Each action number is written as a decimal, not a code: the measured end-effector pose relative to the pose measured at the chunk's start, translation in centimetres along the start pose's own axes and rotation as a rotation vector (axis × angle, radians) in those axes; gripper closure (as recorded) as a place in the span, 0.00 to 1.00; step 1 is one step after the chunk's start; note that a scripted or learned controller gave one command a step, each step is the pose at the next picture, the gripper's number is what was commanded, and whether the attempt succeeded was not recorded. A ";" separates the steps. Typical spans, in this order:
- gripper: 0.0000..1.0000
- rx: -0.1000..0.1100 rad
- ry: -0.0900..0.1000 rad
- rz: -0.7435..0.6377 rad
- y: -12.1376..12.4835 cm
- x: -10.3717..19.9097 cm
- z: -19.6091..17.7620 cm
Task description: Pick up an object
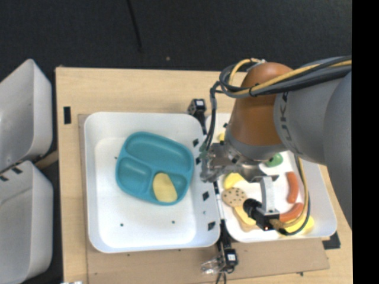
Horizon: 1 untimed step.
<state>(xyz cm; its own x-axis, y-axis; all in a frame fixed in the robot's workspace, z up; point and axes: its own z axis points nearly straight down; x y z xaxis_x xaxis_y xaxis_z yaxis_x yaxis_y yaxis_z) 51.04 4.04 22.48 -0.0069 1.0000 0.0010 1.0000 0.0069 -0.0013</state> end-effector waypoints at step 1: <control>1.00 -0.002 0.000 -0.001 -1.0 4.6 -0.7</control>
